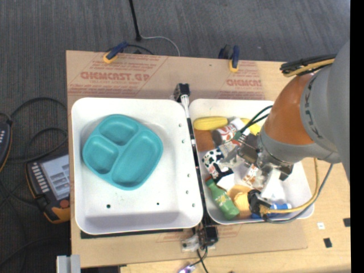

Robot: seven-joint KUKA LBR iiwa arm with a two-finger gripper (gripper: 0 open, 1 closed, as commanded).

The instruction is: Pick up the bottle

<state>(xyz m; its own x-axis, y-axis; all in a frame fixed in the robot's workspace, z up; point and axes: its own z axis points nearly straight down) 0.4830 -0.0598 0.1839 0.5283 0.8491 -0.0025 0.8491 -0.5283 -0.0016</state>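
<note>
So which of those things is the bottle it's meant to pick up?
Look at the right-hand shallow white bin, the cluttered one under the grey and orange arm. Near its front left corner lies a small green plastic bottle with a yellow label, just below a black-and-white cow-patterned toy. It is the one green thing there.

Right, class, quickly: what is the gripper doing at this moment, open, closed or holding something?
Gripper: cannot be told; it sits low over the clutter in the right bin, near the green bottle.
</note>
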